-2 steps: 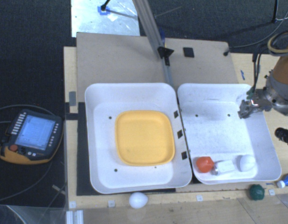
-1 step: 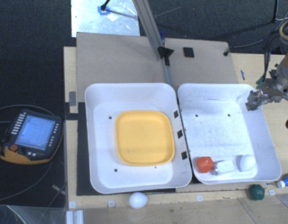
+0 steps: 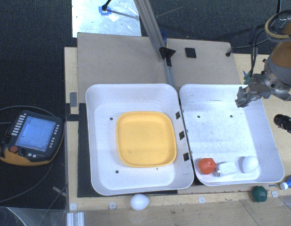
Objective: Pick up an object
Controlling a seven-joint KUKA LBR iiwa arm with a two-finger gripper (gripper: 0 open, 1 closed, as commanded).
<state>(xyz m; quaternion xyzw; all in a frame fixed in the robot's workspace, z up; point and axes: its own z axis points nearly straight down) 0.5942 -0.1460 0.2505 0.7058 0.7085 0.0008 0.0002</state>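
Gripper [image 3: 243, 99] is seen at the right bin's [image 3: 216, 126] upper right edge; its opening cannot be told, and nothing is seen held. An orange ball [image 3: 206, 165], bottle [image 3: 226, 168] and white ball [image 3: 249, 164] lie along the bin's lower edge.

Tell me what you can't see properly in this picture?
- Gripper: too small and dark to tell how it is set.
- Arm: cut off by the right edge of the camera view.
- Thing between the orange ball and the white ball in the right bin: too blurred to name.
- Blue thing by the green ball: cut off at the right edge.
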